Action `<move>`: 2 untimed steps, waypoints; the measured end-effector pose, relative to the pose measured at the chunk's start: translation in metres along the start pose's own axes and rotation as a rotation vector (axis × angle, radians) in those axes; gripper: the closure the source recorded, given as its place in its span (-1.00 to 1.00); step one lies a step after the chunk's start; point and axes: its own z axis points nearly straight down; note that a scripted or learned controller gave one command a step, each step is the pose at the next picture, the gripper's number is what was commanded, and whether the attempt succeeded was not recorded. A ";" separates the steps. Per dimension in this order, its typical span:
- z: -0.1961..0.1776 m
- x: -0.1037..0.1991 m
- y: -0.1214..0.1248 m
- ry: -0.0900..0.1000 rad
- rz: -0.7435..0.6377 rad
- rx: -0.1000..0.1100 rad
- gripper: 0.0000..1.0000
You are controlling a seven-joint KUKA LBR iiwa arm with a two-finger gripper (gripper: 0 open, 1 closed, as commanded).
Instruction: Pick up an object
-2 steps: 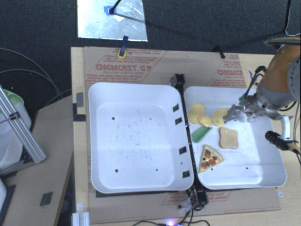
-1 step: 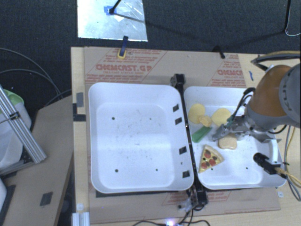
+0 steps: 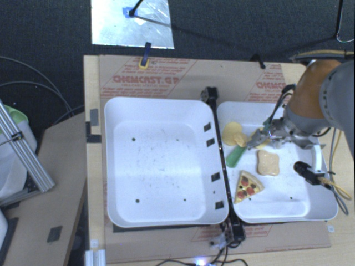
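Green object (image 3: 235,155) half hidden, end effector (image 3: 259,140) blurred

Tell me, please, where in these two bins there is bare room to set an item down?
The left bin offers bare floor wall to wall. In the right bin, bare floor lies along the near wall, below the pizza slice and toast. It is crowded near the divider, where the pincer meets the yellow chip and green piece.

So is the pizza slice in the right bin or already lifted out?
In. The pizza slice lies flat on the floor of the right bin, below the toast, apart from the gripper.
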 end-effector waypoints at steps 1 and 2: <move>0.001 0.030 -0.070 0.003 0.005 0.009 -1.00; -0.011 0.028 -0.065 0.000 0.005 -0.001 1.00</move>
